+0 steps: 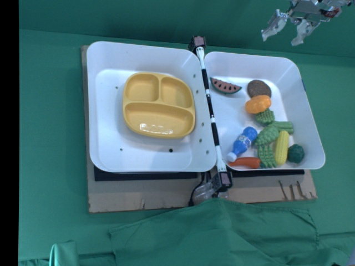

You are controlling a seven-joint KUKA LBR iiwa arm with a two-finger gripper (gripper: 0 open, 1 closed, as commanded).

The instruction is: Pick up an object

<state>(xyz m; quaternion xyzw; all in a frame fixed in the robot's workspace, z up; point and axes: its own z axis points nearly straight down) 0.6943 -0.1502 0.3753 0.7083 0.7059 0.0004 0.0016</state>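
Observation:
My gripper (pixel 287 31) hangs high above the far right corner of the right bin (pixel 310 121), open with nothing between its fingers. In that bin lie a watermelon slice (pixel 225 86), a brown round patty (pixel 258 87), an orange piece (pixel 258 104), a blue and white bottle (pixel 243 143), a red chilli (pixel 245 162), a yellow corn cob (pixel 282 147), a dark green broccoli (pixel 295 153) and several green vegetables (pixel 268 137). All of them rest well below and in front of the gripper.
The left bin (pixel 105 143) holds a yellow divided plate (pixel 159 104). A black and white striped bar (pixel 209 110) runs between the two bins. Green cloth (pixel 222 231) is bunched at the bench's front edge.

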